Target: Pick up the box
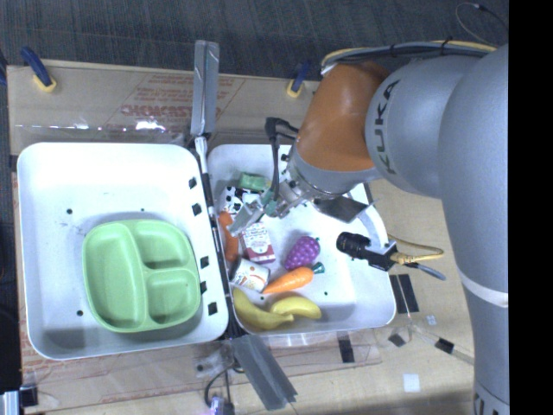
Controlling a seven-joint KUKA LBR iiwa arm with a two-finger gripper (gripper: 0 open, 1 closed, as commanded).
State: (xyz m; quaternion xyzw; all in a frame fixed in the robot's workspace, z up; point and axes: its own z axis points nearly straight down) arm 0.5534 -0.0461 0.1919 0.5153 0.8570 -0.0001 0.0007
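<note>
Seemingly just above the box (258,243), the gripper (263,207) hangs, grip state unclear.

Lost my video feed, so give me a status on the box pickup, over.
Gripper down in right bin, at the box. No grasp seen. Grapes, carrot, bananas crowd it.

One fixed camera looked down at a slant.
It sat above the bench (112,89), taking in both bins (52,197) whole; the arm (432,119), apparently nearest the lens, loomed large at right.
</note>
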